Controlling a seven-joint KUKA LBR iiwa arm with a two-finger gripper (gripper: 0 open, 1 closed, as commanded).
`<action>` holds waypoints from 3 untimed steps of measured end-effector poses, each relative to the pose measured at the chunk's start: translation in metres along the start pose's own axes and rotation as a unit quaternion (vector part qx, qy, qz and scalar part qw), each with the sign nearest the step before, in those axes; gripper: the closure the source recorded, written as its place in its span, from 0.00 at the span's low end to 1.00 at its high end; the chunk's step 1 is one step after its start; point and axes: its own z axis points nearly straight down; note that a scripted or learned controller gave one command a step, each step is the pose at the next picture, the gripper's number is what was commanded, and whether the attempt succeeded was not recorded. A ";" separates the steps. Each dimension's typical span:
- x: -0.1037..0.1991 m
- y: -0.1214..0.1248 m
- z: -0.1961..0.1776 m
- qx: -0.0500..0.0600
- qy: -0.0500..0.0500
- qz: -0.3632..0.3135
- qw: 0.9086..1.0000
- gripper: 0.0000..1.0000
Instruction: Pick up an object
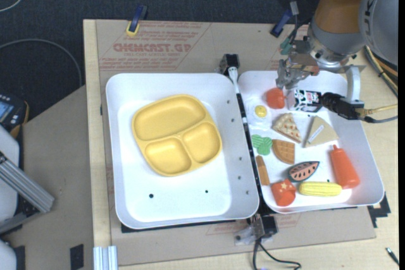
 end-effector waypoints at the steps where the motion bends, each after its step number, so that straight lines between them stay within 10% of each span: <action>1: 0.001 -0.001 -0.001 0.000 0.000 0.000 1.000 1.00; 3: -0.005 0.009 -0.013 -0.003 0.000 0.000 1.000 1.00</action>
